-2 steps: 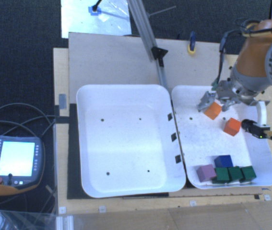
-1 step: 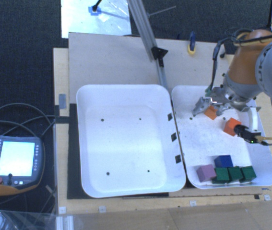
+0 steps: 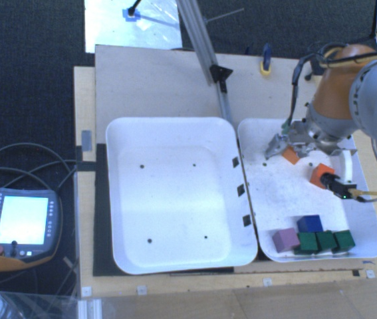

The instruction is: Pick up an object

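My gripper hangs low over the far part of the right bin, reaching in from the right. A small orange block lies right against its tip; whether it is held cannot be made out. A second orange block sits a little to the right, under the wrist. Along the near edge of this bin lie a mauve block, a blue block and three green blocks in a row.
The left bin stands beside the right one, sharing a middle wall with black clips. A slanted metal pole rises behind the bins. A teach pendant lies off the bench at the left.
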{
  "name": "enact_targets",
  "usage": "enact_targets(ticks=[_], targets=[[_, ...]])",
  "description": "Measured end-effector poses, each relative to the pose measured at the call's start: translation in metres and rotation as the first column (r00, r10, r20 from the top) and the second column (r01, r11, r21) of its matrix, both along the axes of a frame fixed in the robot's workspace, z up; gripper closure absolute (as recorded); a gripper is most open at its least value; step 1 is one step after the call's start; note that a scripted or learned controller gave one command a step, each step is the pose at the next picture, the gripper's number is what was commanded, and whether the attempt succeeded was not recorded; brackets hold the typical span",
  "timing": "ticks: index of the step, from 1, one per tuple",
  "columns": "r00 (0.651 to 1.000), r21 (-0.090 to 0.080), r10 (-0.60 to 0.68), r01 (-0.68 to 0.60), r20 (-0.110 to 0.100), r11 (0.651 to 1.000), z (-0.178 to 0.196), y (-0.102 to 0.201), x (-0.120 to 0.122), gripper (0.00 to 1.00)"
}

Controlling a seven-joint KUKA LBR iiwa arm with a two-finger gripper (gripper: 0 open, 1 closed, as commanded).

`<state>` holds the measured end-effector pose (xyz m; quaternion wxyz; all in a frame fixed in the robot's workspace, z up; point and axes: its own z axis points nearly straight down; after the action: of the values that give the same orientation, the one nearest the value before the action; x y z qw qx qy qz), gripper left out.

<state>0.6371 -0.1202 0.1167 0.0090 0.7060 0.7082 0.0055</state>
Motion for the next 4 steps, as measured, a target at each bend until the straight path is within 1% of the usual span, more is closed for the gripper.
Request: enact_targets(ticks=[1, 2, 3, 4], targets=[[1.000, 0.000, 0.002, -0.002, 0.001, 1.000, 0.010, 0.000, 0.001, 1.00], [1.000, 0.004, 0.003, -0.003, -0.012, 1.000, 0.070, 0.004, 0.011, 1.00], [1.000, 0.004, 0.004, -0.003, -0.010, 1.000, 0.130, 0.009, 0.021, 1.00], [1.000, 0.004, 0.002, -0.002, -0.016, 1.000, 0.138, 0.008, 0.022, 1.00]])
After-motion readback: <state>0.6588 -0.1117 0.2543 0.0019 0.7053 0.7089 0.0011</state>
